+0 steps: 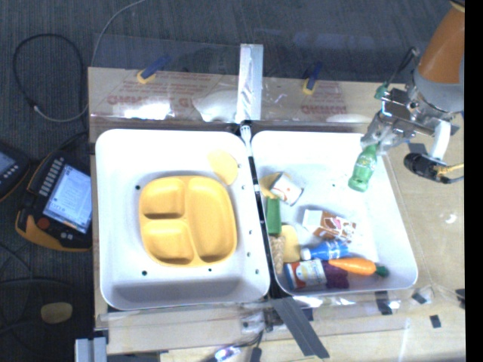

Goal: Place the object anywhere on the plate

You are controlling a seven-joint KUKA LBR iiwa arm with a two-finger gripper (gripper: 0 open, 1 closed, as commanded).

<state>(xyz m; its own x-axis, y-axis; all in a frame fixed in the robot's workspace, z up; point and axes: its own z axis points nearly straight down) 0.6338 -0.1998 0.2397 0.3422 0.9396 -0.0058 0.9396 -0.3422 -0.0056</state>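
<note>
Two white bins (106, 202), one yellow plate (186, 219), one green bottle (363, 168), one carrot (353, 265).

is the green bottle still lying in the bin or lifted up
Lifted. The green bottle hangs cap-up from the gripper above the right bin, apart from the pile of items at its front.

Bright, even light; bins glare (slightly soft).

The arm (445, 47) has an orange band over a grey wrist; below it sits a silvery metal hand (375, 138) with dark fittings.
</note>
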